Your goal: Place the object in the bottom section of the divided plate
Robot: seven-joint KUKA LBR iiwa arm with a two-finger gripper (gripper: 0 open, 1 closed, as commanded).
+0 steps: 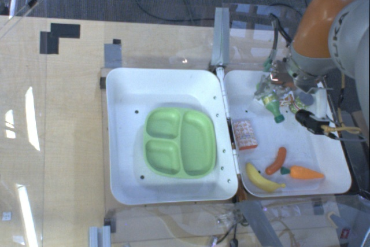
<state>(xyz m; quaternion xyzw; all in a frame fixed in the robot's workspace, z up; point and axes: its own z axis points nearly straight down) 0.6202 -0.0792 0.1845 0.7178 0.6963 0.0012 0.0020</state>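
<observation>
Wooden bench point(58, 124) — green divided plate point(180, 142).

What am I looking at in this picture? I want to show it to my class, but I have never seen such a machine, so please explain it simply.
This is one photo from a camera fixed above a workbench, looking down at a slant. The big grey and orange robot arm reaches in from the right; at its tip is a two-finger gripper for picking things up. Two shallow white bins sit side by side. The left bin holds a light green divided plastic plate. The right bin holds a small red and white packet, a yellow toy banana, a reddish toy sausage, an orange toy carrot and a small green bottle-like object just under the gripper. Whether the gripper holds anything is unclear from here.
</observation>
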